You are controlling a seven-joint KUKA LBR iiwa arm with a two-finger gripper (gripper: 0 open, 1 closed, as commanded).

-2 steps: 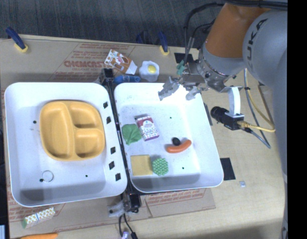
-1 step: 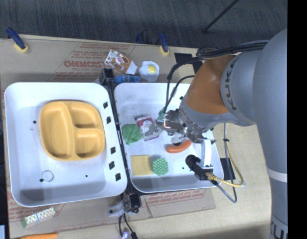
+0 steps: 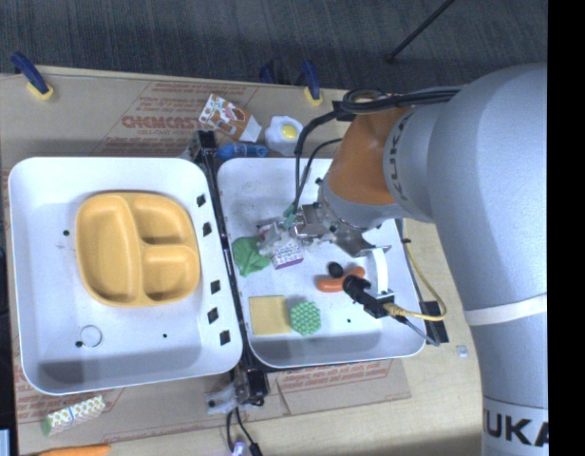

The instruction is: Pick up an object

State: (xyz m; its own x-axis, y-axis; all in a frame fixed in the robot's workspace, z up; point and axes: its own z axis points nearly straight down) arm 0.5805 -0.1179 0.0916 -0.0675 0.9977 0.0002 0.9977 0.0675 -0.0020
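**Arm over the right bin, jaws low among the objects**

We see the grey arm [image 3: 482, 179] with its orange band [image 3: 364, 164] reaching in from the right, with the gripper [image 3: 283, 240] low over the middle of the right bin [image 3: 397, 345]. The metal fingers point toward the divider between the bins. We cannot tell how far apart the jaws stand (the small parts around them blur together), and we cannot confirm any object between them.

Just beside the gripper tip we note the following:

- a green soft object [image 3: 247, 254], lying close to the left wall of the right bin, touching or nearly touching the fingers;
- a small white-and-purple item [image 3: 288, 256], directly under the tip; contact cannot be judged.

Further toward the near edge of the same bin lie a pale yellow square block [image 3: 268, 314] and, touching its right side, a green textured ball [image 3: 305, 317]. An orange piece [image 3: 330, 283] lies near the arm's black fittings.

The left bin [image 3: 27, 255] holds a yellow divided tray [image 3: 136, 245], lying flat. Both bins rest on the cardboard-covered table [image 3: 103, 112].
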